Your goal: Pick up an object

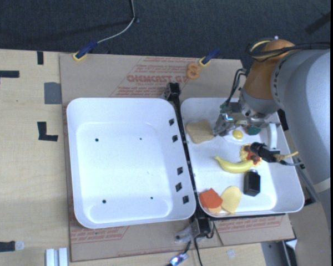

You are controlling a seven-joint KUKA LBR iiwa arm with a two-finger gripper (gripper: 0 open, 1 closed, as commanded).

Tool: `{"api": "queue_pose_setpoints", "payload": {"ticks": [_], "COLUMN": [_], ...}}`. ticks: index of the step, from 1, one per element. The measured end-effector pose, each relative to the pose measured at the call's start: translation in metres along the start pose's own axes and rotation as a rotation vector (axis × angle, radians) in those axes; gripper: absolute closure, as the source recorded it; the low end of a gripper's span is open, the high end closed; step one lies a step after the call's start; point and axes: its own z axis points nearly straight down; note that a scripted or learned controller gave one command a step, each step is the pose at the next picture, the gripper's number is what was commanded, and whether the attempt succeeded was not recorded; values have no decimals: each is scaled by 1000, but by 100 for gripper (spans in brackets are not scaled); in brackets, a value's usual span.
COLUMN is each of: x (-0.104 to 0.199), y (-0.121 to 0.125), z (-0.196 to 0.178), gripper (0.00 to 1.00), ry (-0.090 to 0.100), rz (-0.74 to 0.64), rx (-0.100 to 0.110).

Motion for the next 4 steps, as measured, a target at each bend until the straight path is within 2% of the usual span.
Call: {"api": "queue_pose_setpoints", "payload": {"ticks": [1,2,3,4], "x": [-37,9,19,16], "y": [-2,23,24,23], "z": [-179,-264,-344,-433], "gripper": [100,100,100,100], "ry": [-5,1,0,-1], "rz": [0,-7,-3,-3], "rx": [-16,-10,-9,-9]}}
